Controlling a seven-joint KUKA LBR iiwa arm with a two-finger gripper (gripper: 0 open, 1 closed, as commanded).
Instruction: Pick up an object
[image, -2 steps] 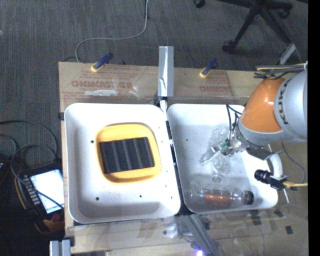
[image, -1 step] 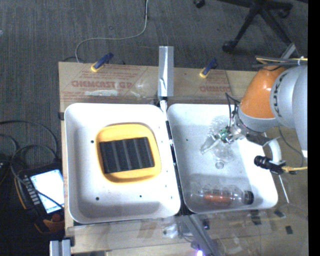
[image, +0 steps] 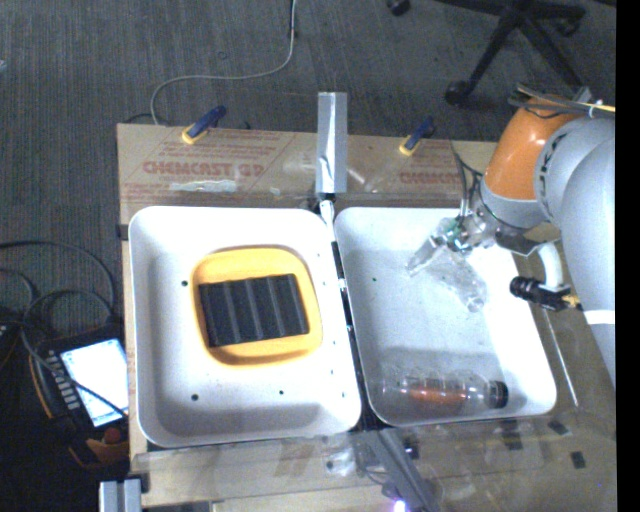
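A clear plastic bottle with a dark cap lies on its side along the front wall of the right bin. A yellow-rimmed object with a black ribbed top lies flat in the middle of the left bin. My gripper hangs over the back half of the right bin, well behind the bottle. Its translucent fingers are spread apart and point down, open, with nothing between them.
The ridge where the two bins meet runs down the middle. A metal post and two blue-and-yellow clamps stand on the board behind the bins. The arm covers the right bin's back right corner.
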